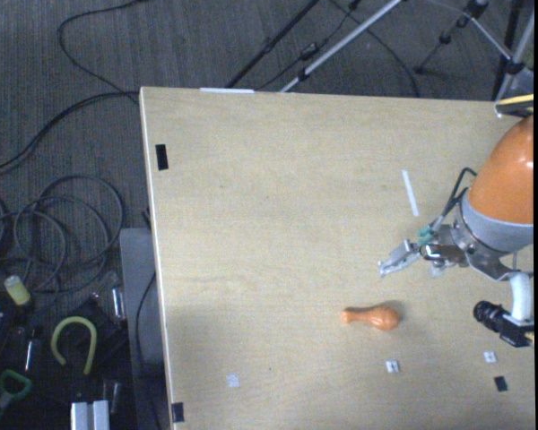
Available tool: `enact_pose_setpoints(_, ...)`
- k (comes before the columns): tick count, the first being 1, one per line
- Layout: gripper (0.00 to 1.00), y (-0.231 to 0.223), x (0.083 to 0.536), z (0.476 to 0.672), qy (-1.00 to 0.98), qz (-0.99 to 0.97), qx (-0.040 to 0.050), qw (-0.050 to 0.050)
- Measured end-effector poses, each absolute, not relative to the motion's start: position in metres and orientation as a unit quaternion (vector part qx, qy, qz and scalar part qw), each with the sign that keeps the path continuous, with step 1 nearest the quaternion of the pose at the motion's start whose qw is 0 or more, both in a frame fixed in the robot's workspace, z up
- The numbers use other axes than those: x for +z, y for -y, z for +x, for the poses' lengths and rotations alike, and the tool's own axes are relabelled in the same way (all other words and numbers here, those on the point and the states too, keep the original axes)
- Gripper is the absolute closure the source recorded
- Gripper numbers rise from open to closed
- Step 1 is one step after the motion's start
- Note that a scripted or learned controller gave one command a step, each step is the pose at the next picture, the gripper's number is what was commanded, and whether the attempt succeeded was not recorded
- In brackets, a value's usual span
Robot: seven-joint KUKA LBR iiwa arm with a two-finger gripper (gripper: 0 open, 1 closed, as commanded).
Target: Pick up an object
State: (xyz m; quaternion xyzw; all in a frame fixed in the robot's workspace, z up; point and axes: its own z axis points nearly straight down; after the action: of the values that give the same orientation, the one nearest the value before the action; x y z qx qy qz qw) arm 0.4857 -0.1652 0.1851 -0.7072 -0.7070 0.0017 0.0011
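End effector (396,260) fingers slightly apart, holding nothing, above bare surface (269,204). Orange object (373,316) at its 7 o'clock, apart, far from edges.

A pale wood counter (278,213) fills the middle and right. Dark grey carpet (63,25) lies around it, left and far. Black cables (49,231) loop on the carpet at left, near a green hook-shaped tool (72,339). Metal tripod legs (359,25) slant across the far floor.
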Motion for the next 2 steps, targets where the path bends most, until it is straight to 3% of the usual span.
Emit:
enact_pose_setpoints(1, 0.00, 0.198, 0.154, 0.558, 0.698, -0.716, 0.0008, 0.002)
enact_pose_setpoints(2, 0.00, 0.203, 0.085, 0.630, 0.730, -0.684, 0.0018, 0.000)
